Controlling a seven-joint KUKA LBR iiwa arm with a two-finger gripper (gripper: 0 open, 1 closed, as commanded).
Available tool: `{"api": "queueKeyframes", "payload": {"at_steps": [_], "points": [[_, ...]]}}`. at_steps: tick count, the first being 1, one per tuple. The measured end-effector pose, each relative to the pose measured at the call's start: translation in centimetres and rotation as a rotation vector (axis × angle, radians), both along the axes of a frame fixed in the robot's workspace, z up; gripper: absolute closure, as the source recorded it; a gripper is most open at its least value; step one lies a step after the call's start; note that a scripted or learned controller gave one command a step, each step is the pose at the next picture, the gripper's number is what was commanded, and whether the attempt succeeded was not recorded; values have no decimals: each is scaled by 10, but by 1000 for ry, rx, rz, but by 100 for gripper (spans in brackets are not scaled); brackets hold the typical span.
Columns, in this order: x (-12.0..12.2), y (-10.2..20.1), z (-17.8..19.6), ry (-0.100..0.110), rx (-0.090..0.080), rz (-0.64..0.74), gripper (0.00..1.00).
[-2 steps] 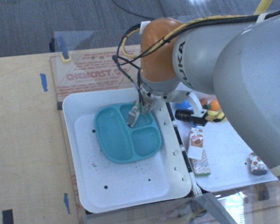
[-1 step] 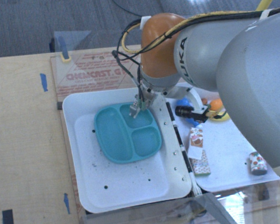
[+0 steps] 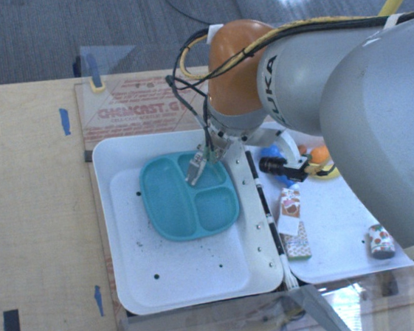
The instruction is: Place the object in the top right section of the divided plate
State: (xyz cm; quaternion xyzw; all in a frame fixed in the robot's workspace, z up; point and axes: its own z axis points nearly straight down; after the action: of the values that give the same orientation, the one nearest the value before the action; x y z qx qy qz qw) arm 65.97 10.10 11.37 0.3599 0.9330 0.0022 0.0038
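Starting nearest, at the front of the left bin (image 3: 131, 281): white floor, a few dark specks. Across in the right bin (image 3: 336, 257), a small patterned can (image 3: 380, 241) near the front corner and a carton (image 3: 293, 222) lying flat just beside the dividing wall, long axis running near to far.

Moving up to the teal divided plate (image 3: 163, 203), flat in the left bin, large section on the left, two smaller ones on the right. And there, right over the top right section (image 3: 217, 176): the gripper (image 3: 195, 171), low, at or very near the plate's surface. Open or closed? Cannot tell from this angle.

Risks, judged from here:
- Releasing too close to the ridge and sending the object over into the lower section.
- Pressing down and skidding a plate that looks loose on smooth plastic.
- Lifting away with nothing delivered, given a possibly empty grasp.

As for the object itself: nothing clearly made out at the tool or lying in that section, possibly small and hidden beneath. Place, heading and long axis all unreadable.

Farther back, a blue thing (image 3: 269, 152) and an orange thing (image 3: 319, 156) toward the right bin's far end, then the orange band (image 3: 237, 68) above the wrist.
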Motion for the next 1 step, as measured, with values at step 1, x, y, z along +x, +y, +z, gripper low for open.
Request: {"api": "queueKeyframes", "payload": {"at_steps": [1], "points": [[3, -39, 74, 2, -2, 62, 0]]}}
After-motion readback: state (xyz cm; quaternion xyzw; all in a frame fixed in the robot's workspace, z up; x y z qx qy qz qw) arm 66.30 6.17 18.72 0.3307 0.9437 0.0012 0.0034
